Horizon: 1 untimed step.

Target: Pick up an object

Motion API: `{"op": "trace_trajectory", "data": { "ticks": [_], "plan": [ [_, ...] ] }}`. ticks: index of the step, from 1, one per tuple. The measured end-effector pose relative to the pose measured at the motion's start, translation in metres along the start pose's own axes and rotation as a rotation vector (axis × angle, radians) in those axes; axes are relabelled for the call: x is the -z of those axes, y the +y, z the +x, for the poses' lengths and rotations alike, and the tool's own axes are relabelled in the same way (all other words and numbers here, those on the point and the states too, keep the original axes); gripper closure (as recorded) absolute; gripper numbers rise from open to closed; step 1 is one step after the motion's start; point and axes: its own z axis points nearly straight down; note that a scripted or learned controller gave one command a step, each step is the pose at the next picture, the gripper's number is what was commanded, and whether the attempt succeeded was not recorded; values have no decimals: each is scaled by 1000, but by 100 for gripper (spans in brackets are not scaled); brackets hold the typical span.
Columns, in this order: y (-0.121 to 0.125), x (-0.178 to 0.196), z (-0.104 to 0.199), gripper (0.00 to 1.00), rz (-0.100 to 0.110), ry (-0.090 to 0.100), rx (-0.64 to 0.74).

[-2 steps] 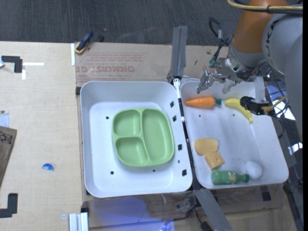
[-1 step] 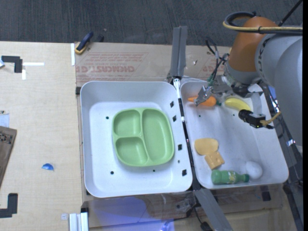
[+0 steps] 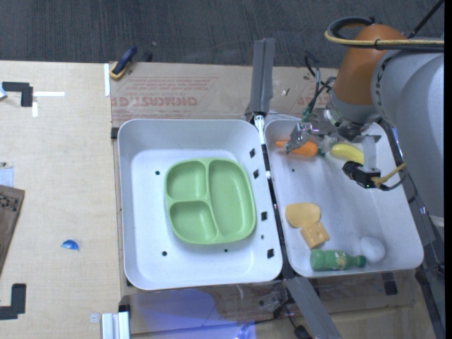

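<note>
My gripper [image 3: 305, 134] is low at the far end of the right bin [image 3: 395, 217], reaching down from the grey arm with its orange band [image 3: 364, 62]. Right under and against its tip lies a small orange object [image 3: 304, 150], partly covered by the gripper. A yellow banana-like piece [image 3: 347, 152] lies just to the right of it. Nearer the front of the same bin are a pale yellow round piece [image 3: 302, 214], an orange-yellow block [image 3: 315, 235], a green bottle [image 3: 337, 260] lying on its side and a white ball [image 3: 372, 246].
The left bin [image 3: 141, 189] holds a green three-part plate [image 3: 210, 200]. A grey divider post [image 3: 262, 76] stands behind the gap between the bins. A black cable clip [image 3: 361, 174] hangs off the arm over the right bin's far side.
</note>
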Motion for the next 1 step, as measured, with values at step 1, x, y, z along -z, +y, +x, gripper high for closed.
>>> {"op": "trace_trajectory", "data": {
  "ticks": [1],
  "plan": [
    [-67,87,43,0,14,-1,-42]
  ]
}}
